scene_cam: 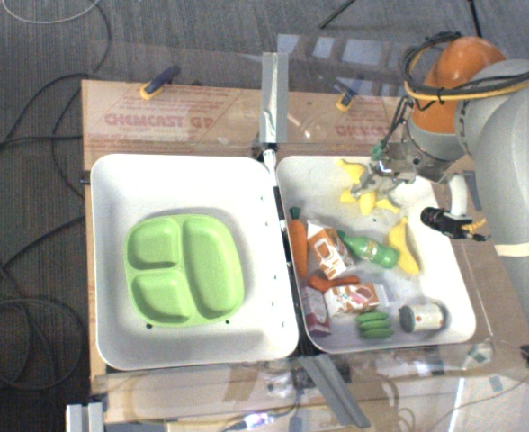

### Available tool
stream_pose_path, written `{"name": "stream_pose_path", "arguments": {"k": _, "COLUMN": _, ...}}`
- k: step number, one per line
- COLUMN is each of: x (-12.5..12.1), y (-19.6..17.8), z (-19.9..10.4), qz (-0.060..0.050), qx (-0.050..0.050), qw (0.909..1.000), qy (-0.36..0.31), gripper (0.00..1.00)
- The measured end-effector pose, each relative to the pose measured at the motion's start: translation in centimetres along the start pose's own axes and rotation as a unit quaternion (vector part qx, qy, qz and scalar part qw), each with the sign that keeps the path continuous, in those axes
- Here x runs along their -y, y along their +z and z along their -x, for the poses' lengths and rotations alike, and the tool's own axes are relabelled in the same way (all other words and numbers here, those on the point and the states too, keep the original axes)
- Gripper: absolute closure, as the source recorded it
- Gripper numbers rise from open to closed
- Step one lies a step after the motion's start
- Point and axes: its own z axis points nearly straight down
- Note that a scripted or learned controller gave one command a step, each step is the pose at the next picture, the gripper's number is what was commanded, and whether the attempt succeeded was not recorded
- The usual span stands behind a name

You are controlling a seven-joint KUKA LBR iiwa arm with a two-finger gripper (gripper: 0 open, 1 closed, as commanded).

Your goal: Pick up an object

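My gripper [378, 176] hangs low over the far end of the right bin [453, 282], directly above a yellow object [366, 202] that lies against the bin floor. I cannot see whether the gripper touches the yellow object. Nearer the camera in the same bin lie a carrot [298, 244], an orange and white carton [328, 251], a green bottle [372, 250], a yellow banana [407, 248], a red and white box [347, 298], a green pod [374, 324] and a grey can [424, 316].
The left bin [112, 196] holds a green divided plate [185, 268]. A raised metal divider [269, 106] stands behind the seam between the bins. The arm's grey body covers the right bin's far right corner.
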Motion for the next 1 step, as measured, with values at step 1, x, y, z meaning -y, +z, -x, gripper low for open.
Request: {"name": "stream_pose_path", "arguments": {"k": 1, "x": 0.03, "y": -9.14, "z": -6.40, "qz": 0.003, "qx": 0.003, "qw": 0.9973, "qy": -0.074, "gripper": 1.00}}
